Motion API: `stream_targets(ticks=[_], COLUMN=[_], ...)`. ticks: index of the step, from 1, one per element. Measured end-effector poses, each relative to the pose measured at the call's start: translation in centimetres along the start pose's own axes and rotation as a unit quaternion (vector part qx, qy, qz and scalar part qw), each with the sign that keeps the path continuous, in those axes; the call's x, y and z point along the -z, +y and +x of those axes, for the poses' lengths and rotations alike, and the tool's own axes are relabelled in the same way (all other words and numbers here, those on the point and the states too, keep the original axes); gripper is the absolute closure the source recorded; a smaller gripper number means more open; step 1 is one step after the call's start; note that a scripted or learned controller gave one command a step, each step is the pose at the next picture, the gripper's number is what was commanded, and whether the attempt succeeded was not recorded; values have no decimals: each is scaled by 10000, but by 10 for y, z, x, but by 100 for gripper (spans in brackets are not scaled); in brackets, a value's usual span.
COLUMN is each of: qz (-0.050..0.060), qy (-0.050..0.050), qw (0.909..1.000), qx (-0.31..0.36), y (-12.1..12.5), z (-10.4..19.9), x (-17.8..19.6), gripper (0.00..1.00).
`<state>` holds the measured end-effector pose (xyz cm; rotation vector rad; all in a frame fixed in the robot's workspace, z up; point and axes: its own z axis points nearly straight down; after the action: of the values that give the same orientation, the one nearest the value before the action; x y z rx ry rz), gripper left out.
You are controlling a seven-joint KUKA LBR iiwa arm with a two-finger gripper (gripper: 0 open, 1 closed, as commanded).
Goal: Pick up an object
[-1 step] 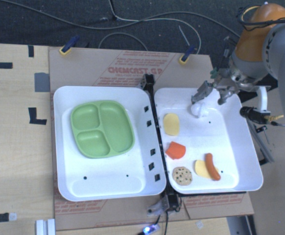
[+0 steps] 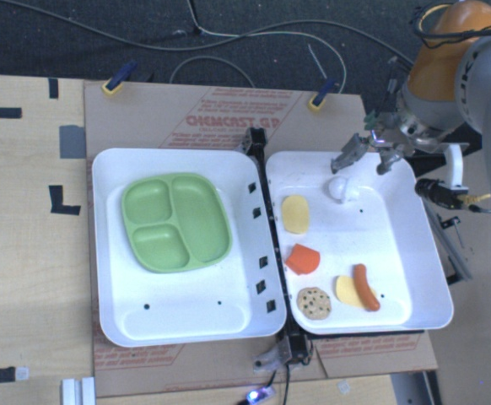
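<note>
Six food items in right bin (image 2: 397,226), one possibly white; hand (image 2: 365,156) spread open, gripping nothing.

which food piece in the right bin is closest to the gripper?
The small white piece, just below the gripper near the bin's far wall; the yellow piece, orange piece, cookie and sausage lie nearer the front.

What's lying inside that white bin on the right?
In the right white bin: a yellow oval piece, orange wedge, round cookie, red sausage overlapping a yellow slice, and a small white object.
</note>
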<state>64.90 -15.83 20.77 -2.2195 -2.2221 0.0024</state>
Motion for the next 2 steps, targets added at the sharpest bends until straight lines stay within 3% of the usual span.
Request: stream_targets(ticks=[1, 2], qz=[21, 25], qy=[-2, 1], qw=[10000, 10000], qx=[5, 0], y=[7, -1], z=[0, 1], x=[-61, -108], gripper=[0, 0])
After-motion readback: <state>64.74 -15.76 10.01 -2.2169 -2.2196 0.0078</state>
